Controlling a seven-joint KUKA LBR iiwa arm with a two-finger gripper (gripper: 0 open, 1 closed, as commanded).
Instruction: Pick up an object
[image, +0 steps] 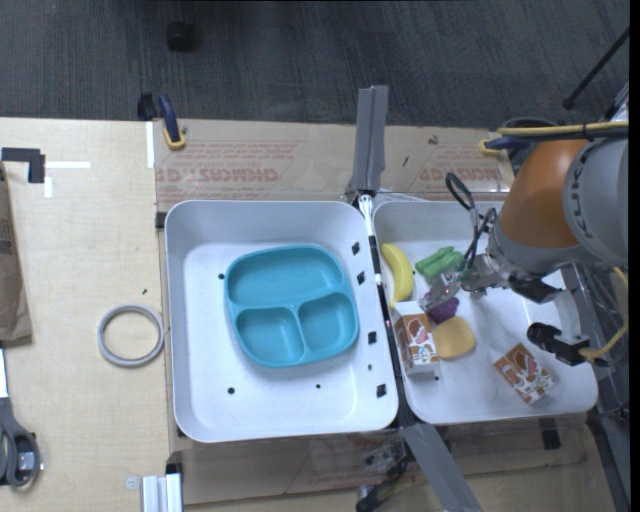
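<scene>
While the gripper (441, 292) hangs low over the right bin (560, 400), claw state unclear, we target the purple object (444, 309) just beneath, btw. banana (398, 271) and yellow piece (455, 338); descend straight, avoid neighbours.

Grey tape ring (131, 335) and scissors (17, 452) on the bench (80, 250), left of the bins.

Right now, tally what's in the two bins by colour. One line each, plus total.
Blue: 1, divided plate in the left bin
Yellow: 2, banana, rounded piece
Green: 1, item
Purple: 1, item right under the gripper
Printed red-and-white packs: 2, carton, packet
Total: 7
</scene>
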